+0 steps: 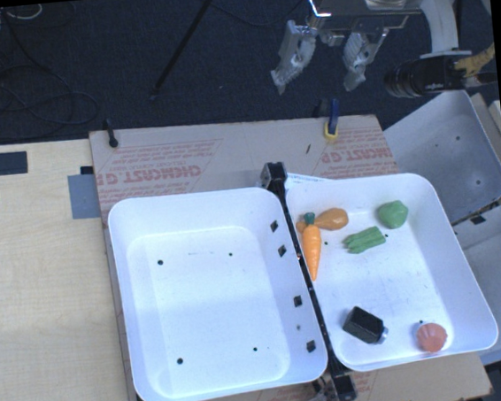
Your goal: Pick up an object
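One fixed camera looks down at a slant on the counter point(46, 288) and both bins point(128, 219), from moderate height.

Right white plastic bin point(451, 245) holds orange plastic carrot point(310, 246) at its left wall, orange oval toy point(331, 220) just behind-right, green elongated toy point(363, 240) and green rounded toy point(393, 214) further right, black block point(363, 325) and pinkish-orange round fruit point(431, 337) near front.
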`<move>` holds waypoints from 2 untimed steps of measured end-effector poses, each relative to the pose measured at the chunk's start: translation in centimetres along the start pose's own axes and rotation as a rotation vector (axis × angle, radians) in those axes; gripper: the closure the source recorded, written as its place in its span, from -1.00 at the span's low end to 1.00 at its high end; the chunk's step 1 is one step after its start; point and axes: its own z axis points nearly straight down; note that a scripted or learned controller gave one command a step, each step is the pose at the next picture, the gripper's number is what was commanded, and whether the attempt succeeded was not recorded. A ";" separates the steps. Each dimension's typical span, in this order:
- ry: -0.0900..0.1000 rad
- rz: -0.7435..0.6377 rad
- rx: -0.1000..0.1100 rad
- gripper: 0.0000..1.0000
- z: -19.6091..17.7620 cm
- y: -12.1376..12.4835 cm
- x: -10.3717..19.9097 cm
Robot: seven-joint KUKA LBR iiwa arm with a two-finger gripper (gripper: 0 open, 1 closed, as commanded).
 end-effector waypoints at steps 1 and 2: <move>0.000 -0.002 0.003 -1.00 0.2 2.7 7.0; 0.000 0.001 0.003 -1.00 0.1 2.5 14.7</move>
